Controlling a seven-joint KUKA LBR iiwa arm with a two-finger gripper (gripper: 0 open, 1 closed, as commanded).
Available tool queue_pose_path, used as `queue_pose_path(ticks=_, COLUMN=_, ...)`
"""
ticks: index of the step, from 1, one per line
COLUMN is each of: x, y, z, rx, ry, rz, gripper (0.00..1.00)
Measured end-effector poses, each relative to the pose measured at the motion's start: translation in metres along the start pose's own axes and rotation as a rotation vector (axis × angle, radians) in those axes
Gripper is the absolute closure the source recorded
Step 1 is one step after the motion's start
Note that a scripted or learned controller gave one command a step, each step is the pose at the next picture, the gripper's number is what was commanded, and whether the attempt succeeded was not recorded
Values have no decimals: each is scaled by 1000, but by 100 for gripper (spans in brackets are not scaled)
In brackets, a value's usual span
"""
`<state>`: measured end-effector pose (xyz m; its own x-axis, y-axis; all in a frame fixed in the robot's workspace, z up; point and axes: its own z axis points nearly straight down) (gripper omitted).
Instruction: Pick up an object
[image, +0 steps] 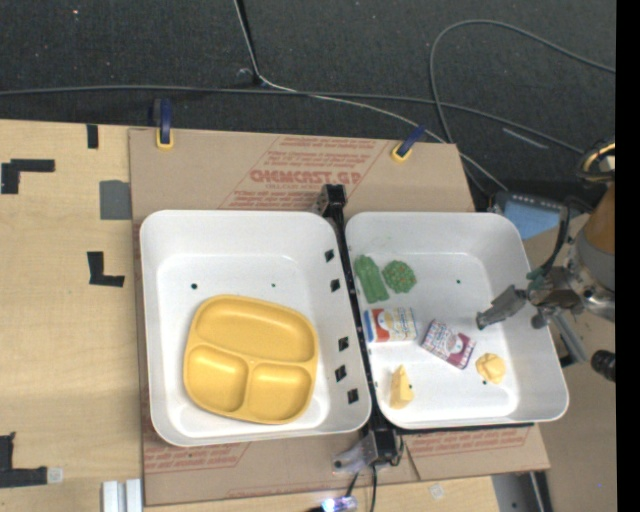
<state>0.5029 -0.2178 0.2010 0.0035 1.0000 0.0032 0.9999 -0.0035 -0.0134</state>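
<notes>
Two shallow white bins sit side by side on a cardboard sheet (300, 165) that is clamped to the wooden bench (60, 300).

The left bin (160, 240) contains one item: a yellow divided tray (250, 358), lying flat toward the near half of the bin, with three compartments facing up.

The right bin (500, 235) contains six small items. A long green piece (369, 279) lies against the bin's left wall in the far half, with a round green piece (399, 276) just beside it on its right. Nearer the camera, a small red-and-white carton (390, 325) lies flat close to the left wall. A pink-and-white packet (447, 343) lies tilted near the middle of the floor, a short way right of the carton. A pale yellow wedge (401, 386) rests near the front-left corner, and a small yellow lump (490, 367) rests toward the front right. All items are apart from each other except the two green pieces, which are nearly touching.

The gripper (515, 305) reaches in over the right rim of the right bin, with its grey finger (497, 312) pointing down and left above bare floor. It lies between the packet and the lump, above both, and touches neither. Nothing is visible between the fingers. Whether they are apart or together cannot be told from this angle.

Black cables (330, 95) run across the dark surface beyond the bench.
</notes>
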Motion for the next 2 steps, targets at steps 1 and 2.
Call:
queue_pose_path(ticks=1, x=0, y=3, z=-6, rx=-12, ry=-4, rz=-4, gripper=0)
queue_pose_path(ticks=2, x=11, y=5, z=51, rx=-7, ry=-1, rz=-5, gripper=0)
